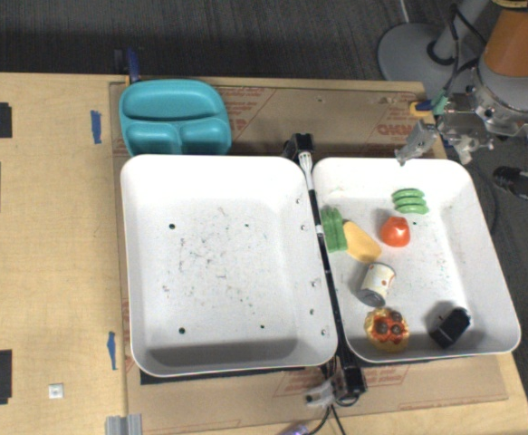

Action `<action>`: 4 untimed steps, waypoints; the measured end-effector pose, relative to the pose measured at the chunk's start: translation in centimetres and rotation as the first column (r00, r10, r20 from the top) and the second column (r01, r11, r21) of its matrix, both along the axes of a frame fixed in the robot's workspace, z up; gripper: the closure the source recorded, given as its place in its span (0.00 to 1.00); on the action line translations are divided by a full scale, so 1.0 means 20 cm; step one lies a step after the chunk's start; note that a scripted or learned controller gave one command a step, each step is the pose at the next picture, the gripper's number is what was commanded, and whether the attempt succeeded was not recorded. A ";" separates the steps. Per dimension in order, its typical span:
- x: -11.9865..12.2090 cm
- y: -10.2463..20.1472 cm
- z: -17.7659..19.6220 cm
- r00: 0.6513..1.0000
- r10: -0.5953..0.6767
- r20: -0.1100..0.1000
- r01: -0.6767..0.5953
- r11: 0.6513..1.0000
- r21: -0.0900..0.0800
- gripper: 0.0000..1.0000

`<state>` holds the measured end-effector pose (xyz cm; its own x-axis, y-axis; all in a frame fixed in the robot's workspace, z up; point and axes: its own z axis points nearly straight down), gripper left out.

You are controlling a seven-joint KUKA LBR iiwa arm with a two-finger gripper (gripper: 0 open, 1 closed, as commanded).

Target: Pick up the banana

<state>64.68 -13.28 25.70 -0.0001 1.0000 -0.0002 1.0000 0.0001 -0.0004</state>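
Your gripper hung over the far rim of the right bin; whether it was released or clenched, you could not tell. The banana, a yellow wedge as far as it showed, lay at about seven o'clock from the gripper, well apart, touching a green piece at its nine o'clock, a tomato at three.

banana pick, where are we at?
Done: nothing visible yet. The banana lies in the right bin, touching the green piece on its left. In hand: the gripper hovers over the bin's far rim, nothing between its fingers. Left: approach, grasp, lift.
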 end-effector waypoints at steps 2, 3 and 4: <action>-0.33 0.66 -0.36 0.884 0.467 0.002 -0.467 0.884 -0.001 0.00; -0.47 1.16 -0.65 0.817 0.576 0.001 -0.576 0.817 0.001 0.00; -0.66 1.55 -0.86 0.861 0.509 0.000 -0.509 0.861 0.003 0.00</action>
